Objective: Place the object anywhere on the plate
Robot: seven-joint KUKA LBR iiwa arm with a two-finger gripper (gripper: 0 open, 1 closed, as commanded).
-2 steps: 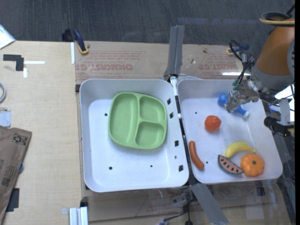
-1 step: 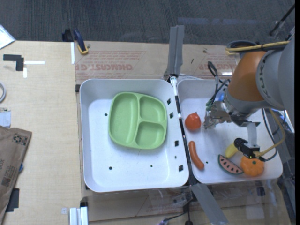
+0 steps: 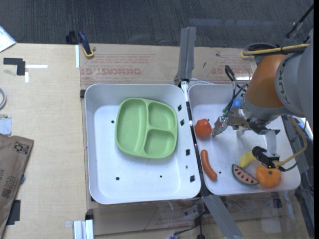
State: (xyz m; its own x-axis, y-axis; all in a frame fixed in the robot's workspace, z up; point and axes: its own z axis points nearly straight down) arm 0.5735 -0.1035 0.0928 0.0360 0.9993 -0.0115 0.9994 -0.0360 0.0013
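2 bins: the tomato [image 3: 203, 127] sits in the right one, beside the gripper [image 3: 218, 130], fingers' state unclear. Best to centre over it before lifting toward the plate [image 3: 146, 128].

Two bins stand side by side on the bench, their inner walls touching along the centre line. The left bin [image 3: 94, 148] holds a divided plate [image 3: 147, 128], set toward the rear and centre of its floor. The right bin [image 3: 219, 185] holds the remaining items. A tomato [image 3: 203, 127] lies near its left wall, just beside the gripper [image 3: 218, 129], which is to the tomato's right. A sausage [image 3: 208, 164] lies in front of the tomato, also near the left wall. A watermelon slice [image 3: 244, 176] lies at the front, right of the sausage. An orange [image 3: 269, 177] lies just right of the slice. A banana [image 3: 247, 158] lies behind the slice, near the orange.
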